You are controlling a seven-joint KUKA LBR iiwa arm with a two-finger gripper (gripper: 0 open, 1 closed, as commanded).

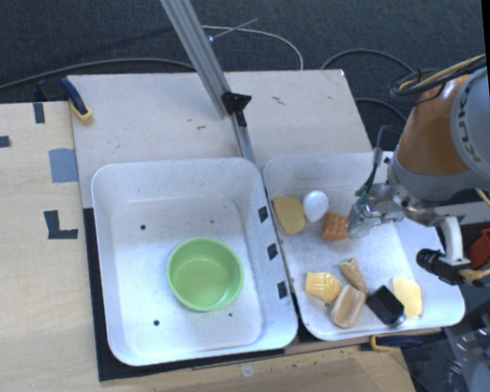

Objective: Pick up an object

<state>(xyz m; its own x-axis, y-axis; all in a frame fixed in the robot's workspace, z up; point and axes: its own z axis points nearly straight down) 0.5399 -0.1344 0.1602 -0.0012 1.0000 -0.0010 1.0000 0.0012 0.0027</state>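
The right bin (428,307) holds several small items: a yellow slab (289,214), a white egg-like ball (315,203), an orange block (335,226), a yellow corn piece (322,286), a tan bread-like piece (348,306), a small beige piece (352,273), a black block (384,305) and a pale yellow piece (408,295). My gripper (361,217) hangs low in this bin, just right of the orange block. A green bowl (204,273) sits in the left bin (116,203).
A slanted metal pole (201,48) with a black clamp stands behind the bins. Cables trail over the dark floor at the back. A blue and yellow tool (76,99) lies at the board's far left corner.
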